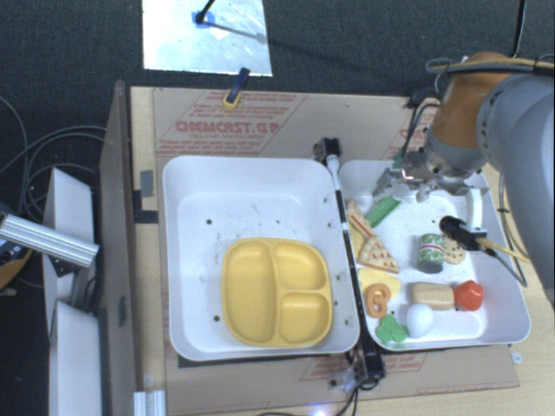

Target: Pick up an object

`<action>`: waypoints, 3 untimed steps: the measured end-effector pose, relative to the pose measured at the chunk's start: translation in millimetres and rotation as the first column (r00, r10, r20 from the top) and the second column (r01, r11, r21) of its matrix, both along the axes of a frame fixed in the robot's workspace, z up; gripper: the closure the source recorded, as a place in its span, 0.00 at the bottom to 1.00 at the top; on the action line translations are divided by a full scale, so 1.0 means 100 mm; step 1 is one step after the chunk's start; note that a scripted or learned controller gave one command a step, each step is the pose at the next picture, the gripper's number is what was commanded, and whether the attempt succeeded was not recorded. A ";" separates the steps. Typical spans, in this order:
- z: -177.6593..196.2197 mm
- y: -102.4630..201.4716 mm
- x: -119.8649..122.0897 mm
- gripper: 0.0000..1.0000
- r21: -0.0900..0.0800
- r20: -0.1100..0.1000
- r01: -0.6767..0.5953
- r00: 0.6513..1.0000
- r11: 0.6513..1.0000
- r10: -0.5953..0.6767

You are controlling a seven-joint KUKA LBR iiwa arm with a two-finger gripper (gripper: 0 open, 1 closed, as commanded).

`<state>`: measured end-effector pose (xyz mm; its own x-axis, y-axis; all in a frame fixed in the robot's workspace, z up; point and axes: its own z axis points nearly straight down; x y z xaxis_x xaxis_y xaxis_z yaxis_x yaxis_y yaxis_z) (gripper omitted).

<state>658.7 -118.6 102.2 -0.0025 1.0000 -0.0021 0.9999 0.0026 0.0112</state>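
Nothing is picked up yet: the gripper (pixel 406 180) hangs over the right bin (pixel 517 319) near the green block (pixel 382 211), and I cannot tell its fingers' spread.

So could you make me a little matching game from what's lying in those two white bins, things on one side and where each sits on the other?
Things:
1. yellow divided tray
2. red tomato
3. green stick
4. white egg

Places:
A. right bin, near its top left, just below the gripper
B. left bin, toward its front
C. right bin, front edge, beside a green leafy piece
D. right bin, right side, next to a tan block

Pairs: 1-B, 2-D, 3-A, 4-C
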 end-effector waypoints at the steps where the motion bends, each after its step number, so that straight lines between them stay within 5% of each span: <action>1: -0.18 0.39 0.11 0.00 0.002 -0.007 -0.005 1.000 1.000 0.006; 2: -0.06 -0.02 0.10 0.00 0.000 -0.007 0.003 1.000 1.000 -0.003; 3: 0.16 -0.04 -0.82 0.00 0.004 -0.016 0.005 1.000 1.000 -0.005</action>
<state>576.7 -122.6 117.7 0.0024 1.0000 0.0015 1.0000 -0.0024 -0.0053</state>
